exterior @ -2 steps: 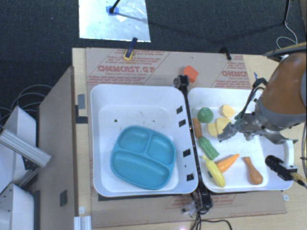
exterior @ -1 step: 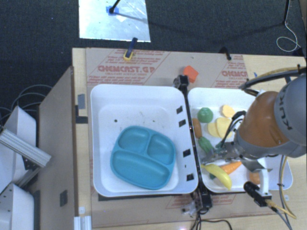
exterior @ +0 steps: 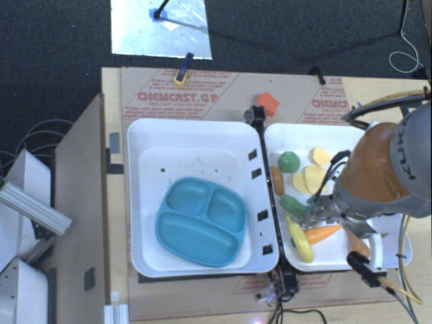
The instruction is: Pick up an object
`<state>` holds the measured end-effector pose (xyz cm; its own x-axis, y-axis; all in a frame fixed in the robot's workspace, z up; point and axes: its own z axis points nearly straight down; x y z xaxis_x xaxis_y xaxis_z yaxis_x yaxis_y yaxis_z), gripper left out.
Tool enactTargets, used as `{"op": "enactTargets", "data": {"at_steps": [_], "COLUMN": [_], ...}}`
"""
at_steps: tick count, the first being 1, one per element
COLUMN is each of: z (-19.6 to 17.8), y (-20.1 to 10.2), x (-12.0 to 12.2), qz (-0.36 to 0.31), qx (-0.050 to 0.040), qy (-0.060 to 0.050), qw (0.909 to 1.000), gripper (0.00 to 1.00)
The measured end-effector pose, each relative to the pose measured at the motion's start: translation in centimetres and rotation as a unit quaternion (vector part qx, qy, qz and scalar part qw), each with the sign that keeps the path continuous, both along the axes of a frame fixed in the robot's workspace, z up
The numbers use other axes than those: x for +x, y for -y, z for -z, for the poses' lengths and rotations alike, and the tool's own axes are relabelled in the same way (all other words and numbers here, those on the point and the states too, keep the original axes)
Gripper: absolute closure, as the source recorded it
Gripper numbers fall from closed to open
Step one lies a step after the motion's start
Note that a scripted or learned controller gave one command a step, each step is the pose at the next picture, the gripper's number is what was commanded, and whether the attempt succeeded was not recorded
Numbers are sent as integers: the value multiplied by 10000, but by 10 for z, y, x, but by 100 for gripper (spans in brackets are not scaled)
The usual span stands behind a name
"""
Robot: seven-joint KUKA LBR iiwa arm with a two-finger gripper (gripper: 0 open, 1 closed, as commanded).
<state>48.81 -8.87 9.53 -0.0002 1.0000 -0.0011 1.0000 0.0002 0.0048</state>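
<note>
Camera view: tool (exterior: 312, 212) low in the right bin (exterior: 351, 132), lower right of frame, among crowded toy food; cannot tell its state, wrist hides it. Carrot (exterior: 324, 233) lies just beside it, touching the yellow banana-like piece (exterior: 300, 241); green piece (exterior: 291, 204) adjacent. Risk, judged: tight packing could let the tool nudge neighbours or close on nothing. Blue tray (exterior: 201, 219) sits in the left bin (exterior: 143, 181).

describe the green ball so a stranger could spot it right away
Look in the right bin, at its upper left part beside the divider between the two bins. The green ball sits there, the only round green piece, above the longer green vegetable and left of the yellow pieces.
</note>
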Motion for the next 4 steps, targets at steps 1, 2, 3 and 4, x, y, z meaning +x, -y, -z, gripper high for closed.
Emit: {"op": "enactTargets", "data": {"at_steps": [1, 2, 3, 4], "z": [-125, -118, -27, -124], "y": [10, 9, 15, -7], "x": [10, 8, -4, 1], "qz": [-18, -10, 2, -32], "qx": [-9, 4, 13, 1], "qy": [49, -8, -64, 30], "qw": [10000, 10000, 10000, 10000], "gripper": [100, 0, 0, 0]}}
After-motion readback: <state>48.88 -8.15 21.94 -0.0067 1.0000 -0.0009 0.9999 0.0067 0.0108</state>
